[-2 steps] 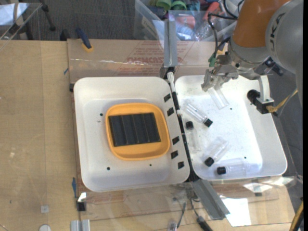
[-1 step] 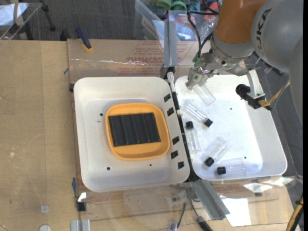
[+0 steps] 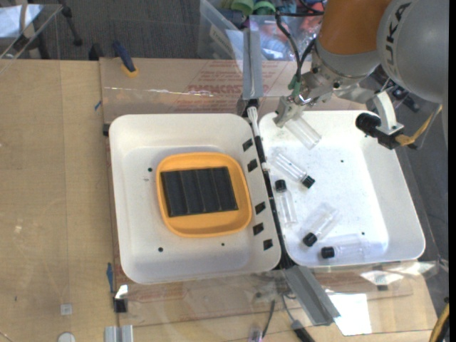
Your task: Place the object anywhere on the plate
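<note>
I was at the picking step: my jaws (image 3: 285, 112) hung over the far corner of the right bin (image 3: 385, 191), beside a clear vial (image 3: 305, 132); whether apart or together I could not tell. The orange plate (image 3: 171, 223) waited in the left bin (image 3: 135, 191); next called for a sure grip, then a carry across.

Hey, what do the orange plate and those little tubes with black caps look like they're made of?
The orange plate looks like matte moulded plastic: even colour, rounded rim, no glare. Its dark ribbed centre may be rubber or plastic; hard to tell. The tubes look like clear plastic or glass, since the white bin shows through them, with opaque black caps.
</note>
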You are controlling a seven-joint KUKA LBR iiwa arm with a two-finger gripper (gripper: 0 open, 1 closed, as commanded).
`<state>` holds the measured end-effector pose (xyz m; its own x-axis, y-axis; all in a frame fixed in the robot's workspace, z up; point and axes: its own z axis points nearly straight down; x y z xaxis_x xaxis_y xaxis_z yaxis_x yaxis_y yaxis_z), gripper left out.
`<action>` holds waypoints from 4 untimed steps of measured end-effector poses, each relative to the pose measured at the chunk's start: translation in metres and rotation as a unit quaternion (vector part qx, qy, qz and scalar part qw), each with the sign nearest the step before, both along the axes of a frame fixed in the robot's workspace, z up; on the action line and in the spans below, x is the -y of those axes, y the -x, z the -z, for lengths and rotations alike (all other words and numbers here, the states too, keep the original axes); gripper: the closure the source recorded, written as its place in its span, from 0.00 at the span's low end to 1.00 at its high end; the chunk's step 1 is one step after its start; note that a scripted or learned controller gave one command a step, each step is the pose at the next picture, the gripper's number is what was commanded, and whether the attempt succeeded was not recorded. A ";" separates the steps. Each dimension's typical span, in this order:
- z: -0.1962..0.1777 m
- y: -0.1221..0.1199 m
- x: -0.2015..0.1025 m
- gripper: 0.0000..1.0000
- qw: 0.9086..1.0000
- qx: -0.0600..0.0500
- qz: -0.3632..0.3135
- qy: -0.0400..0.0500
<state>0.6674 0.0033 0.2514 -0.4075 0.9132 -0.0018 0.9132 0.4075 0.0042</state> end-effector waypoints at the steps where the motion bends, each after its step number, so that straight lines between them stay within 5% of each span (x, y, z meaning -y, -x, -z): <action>1: -0.018 0.000 -0.008 1.00 0.997 0.001 -0.081 0.000; 2: -0.024 0.000 -0.002 1.00 0.994 0.001 -0.105 0.000; 3: -0.033 0.000 0.010 1.00 0.975 0.001 -0.221 0.001; 4: -0.027 0.006 0.018 1.00 0.966 -0.002 -0.258 0.000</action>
